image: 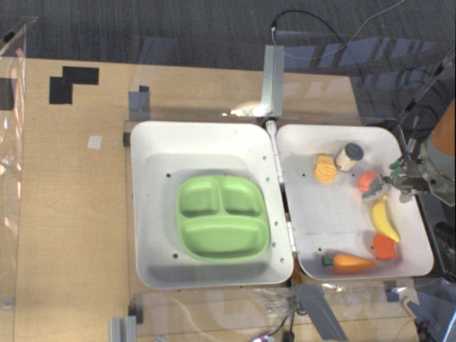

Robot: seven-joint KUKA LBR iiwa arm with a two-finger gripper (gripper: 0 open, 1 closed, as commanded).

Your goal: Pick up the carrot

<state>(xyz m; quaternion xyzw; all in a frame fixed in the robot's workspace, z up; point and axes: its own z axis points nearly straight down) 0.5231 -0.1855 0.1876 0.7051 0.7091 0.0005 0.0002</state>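
- Orange and tapered, with a small green stub at its left end, the plastic-looking toy carrot [352,262] lies flat along the near wall of the right-hand shallow white bin [308,212], its length running left to right.
- It looks light, rigid and smooth, so it may slip or roll if pinched near the thin tip; the thicker middle, taken across its width, seems the safest hold.
- With the near wall just beside it, one finger would have little room on that side.
- Just to its right sits a small red-orange block [385,247], and a yellow toy banana [385,218] lies farther back; both are close enough to be nudged.
- At the bin's right edge, the grey two-finger gripper [403,184] hovers near a small pink-red round piece [367,182], well apart from the carrot. I cannot tell how its jaws stand, nor see anything held.
- A green divided plate [222,216] sits in the left-hand white bin [153,191].
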